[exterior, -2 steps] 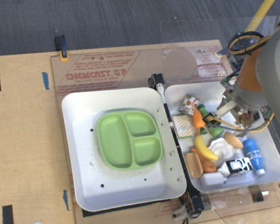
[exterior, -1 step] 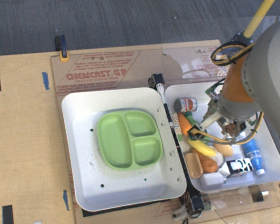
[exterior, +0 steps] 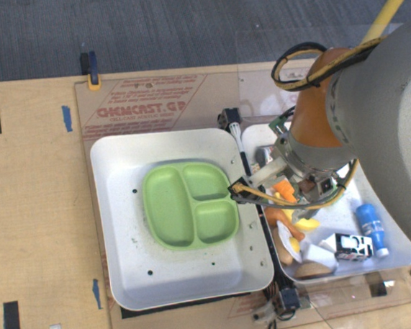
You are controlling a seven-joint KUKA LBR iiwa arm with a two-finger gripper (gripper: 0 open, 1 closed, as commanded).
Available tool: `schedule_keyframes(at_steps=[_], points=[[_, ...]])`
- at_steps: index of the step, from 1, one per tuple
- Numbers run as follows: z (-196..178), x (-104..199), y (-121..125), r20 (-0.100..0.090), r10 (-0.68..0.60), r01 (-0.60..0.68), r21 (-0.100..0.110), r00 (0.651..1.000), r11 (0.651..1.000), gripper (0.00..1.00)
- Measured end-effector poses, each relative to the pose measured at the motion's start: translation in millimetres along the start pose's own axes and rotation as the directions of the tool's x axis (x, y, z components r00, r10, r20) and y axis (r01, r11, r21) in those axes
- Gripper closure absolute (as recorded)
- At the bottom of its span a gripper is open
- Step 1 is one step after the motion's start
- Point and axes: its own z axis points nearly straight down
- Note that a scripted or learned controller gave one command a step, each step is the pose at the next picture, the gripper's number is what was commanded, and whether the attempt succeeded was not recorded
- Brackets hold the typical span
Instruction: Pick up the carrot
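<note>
The carrot (exterior: 284, 191) is a small orange piece near the left wall of the right bin (exterior: 398, 250), partly hidden under the arm's cables. My gripper (exterior: 297, 181) hangs right over it, at the end of the grey arm with the orange band. The wrist and cabling cover the place where gripper and carrot meet, so I cannot see whether anything is held.
The left bin (exterior: 117, 226) holds a green divided plate (exterior: 189, 204). In the right bin lie a blue bottle (exterior: 370, 225), a yellow piece (exterior: 307, 223), a black-and-white item (exterior: 351, 246) and a brown item (exterior: 315, 269). The arm covers the right bin's upper half.
</note>
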Motion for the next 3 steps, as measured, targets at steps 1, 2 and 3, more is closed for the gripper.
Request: schedule_keyframes(at_steps=[1, 2, 3], points=[[3.7, -47.3, 18.5, 0.016, 0.157, -0.157, 0.000, 0.987, 0.988, 0.00], [3.8, -47.0, 17.9, 0.016, 0.157, -0.157, 0.000, 0.987, 0.988, 0.00], [3.8, -47.0, 18.0, 0.016, 0.157, -0.157, 0.000, 0.987, 0.988, 0.00]])
